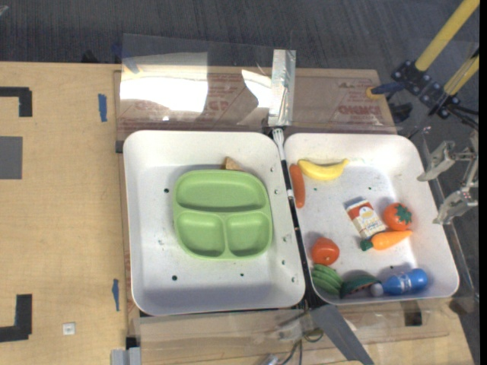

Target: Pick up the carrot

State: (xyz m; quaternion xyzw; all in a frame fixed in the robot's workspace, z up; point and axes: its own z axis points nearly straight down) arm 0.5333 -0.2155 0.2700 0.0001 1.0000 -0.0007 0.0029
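The carrot (389,239) is a short orange toy with a green stub at its left end. It lies almost level in the right bin (415,154), towards that bin's right side. Just above it, nearly touching, sits a red-orange tomato (397,216). A small red and white box (365,219) stands to the carrot's upper left.
The right bin also holds a banana (323,169), a long orange-red piece (297,185) by the left wall, a red round fruit (325,250), green pieces (329,278) and a blue bottle (405,282). A green divided plate (223,213) lies in the left bin (144,204). Metal brackets (449,181) stand off the right rim.
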